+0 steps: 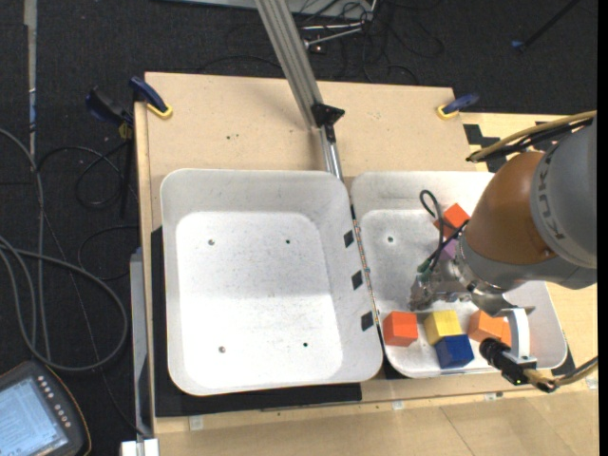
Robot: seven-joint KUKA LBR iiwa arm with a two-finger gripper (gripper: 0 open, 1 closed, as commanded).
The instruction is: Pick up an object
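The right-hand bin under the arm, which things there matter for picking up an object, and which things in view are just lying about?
Part of the job:
- small orange cube
- small yellow cube
- small blue cube
- orange block at the bin's far side
- shallow white right bin
- two-finger gripper

Just lying about:
- shallow white left bin
- blue-and-yellow clamps on the bench corners
- black floor cables

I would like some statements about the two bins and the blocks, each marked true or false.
1. The blocks lie in the right bin. True.
2. The yellow block touches the blue block. True.
3. The left bin holds a green block. False: no block lies in it.
4. The arm is above the left bin. False: it is above the right bin.
5. An orange block lies beside the yellow block. True.
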